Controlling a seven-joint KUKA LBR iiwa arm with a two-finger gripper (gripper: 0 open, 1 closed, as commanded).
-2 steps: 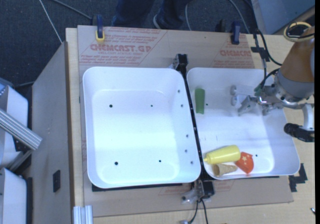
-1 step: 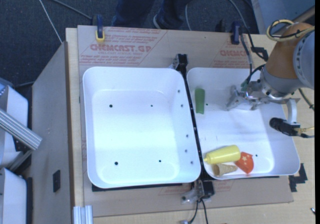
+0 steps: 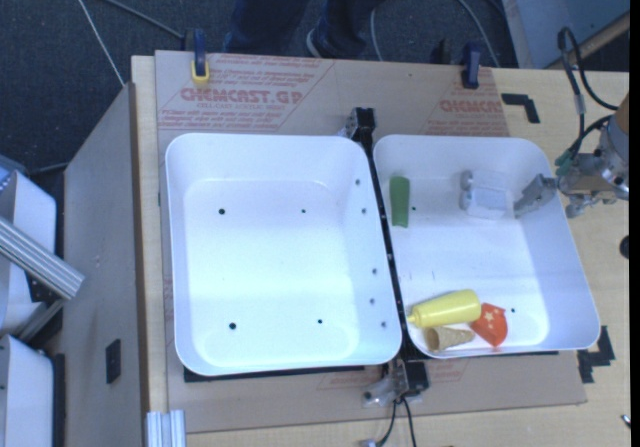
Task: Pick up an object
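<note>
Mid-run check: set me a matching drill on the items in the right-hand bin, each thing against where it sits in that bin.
Things:
1. green block
2. yellow bottle
3. red piece
4. gripper

Places:
A. near the bin's front rim, right of the yellow thing
B. over the far half of the bin, toward its right side
C. against the left wall, far half
D. lying on its side near the front left corner

Pairs: 1-C, 2-D, 3-A, 4-B

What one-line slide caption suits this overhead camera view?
End effector hovers in the right white bin near a green block and yellow bottle.
</note>
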